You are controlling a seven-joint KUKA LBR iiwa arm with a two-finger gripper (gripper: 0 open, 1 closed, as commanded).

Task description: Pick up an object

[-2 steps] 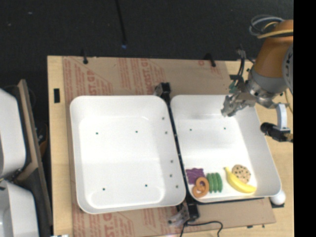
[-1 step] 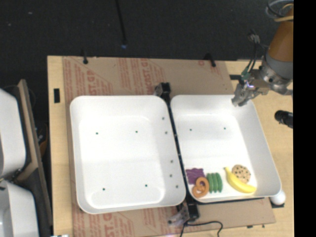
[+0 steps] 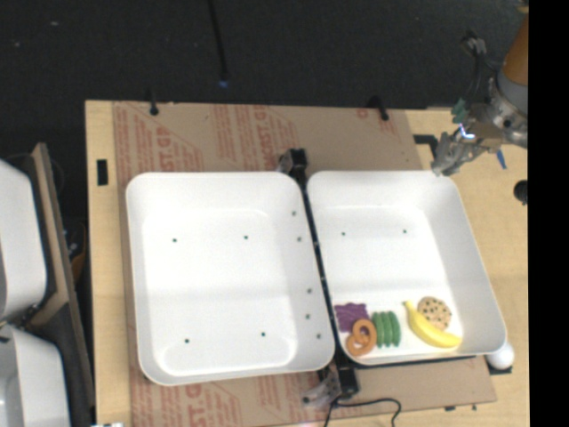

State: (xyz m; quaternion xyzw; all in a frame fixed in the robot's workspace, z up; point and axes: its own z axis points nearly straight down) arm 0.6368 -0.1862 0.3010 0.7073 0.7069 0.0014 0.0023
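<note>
Several small toy foods lie along the near edge of the right bin (image 3: 444, 212): a purple piece (image 3: 351, 313), an orange ring (image 3: 362, 337), a green piece (image 3: 387, 327), a yellow banana (image 3: 433, 332) and a brown speckled cookie (image 3: 434, 310). My gripper (image 3: 447, 157) hangs at the far right corner of the right bin, just beyond its rim, well away from the toys. Nothing shows between its fingers.
The left bin (image 3: 218, 274) sits beside the right one on a cardboard sheet (image 3: 222, 140). A black clip (image 3: 293, 160) joins the bins at the far side and another (image 3: 333, 382) at the near side. White boxes (image 3: 18, 247) stand at the left edge.
</note>
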